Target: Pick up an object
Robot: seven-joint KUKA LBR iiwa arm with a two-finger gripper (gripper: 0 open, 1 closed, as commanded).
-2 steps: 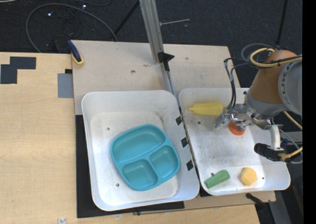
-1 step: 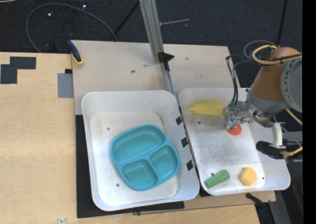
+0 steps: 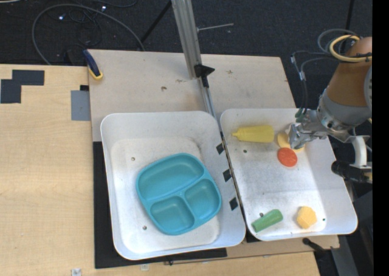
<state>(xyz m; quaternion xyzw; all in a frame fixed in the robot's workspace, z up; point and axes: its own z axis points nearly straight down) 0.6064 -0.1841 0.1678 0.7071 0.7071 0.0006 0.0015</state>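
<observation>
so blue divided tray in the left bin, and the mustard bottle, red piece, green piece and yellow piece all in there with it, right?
Not quite. The blue tray is in the left bin, but the mustard bottle, red piece, green piece and yellow piece lie in the right bin, per the camera view.

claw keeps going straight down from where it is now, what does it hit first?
Most likely the small yellow piece just under the claw, with the red ball close beside it. Depth is hard to judge from this slanted view.
</observation>
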